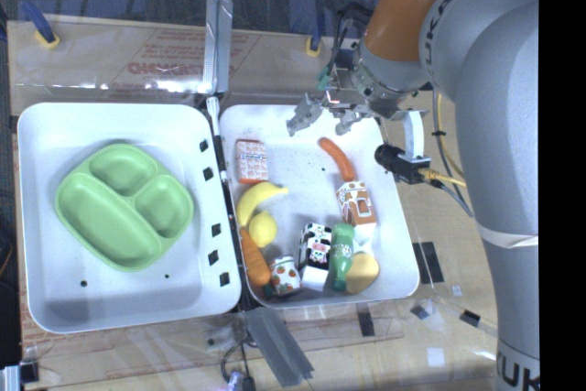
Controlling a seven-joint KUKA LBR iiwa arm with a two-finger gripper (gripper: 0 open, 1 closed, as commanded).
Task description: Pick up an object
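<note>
My gripper (322, 116) hangs over the far edge of the right bin (389, 224), fingers spread open with nothing between them. Just below and right of it lies an orange-red sausage (337, 157). Further down the bin hold a wrapped snack packet (251, 159), a banana (256, 198), a lemon (263, 229), a carrot (255, 260), an orange-and-white carton (356, 203), a black-and-white cow-patterned box (317, 244), a green bottle (341, 255) and a small can (284, 276).
The left bin (55, 298) holds a green divided plate (124, 204). A metal divider bar (218, 46) stands between the bins at the back. The arm's grey body fills the right side.
</note>
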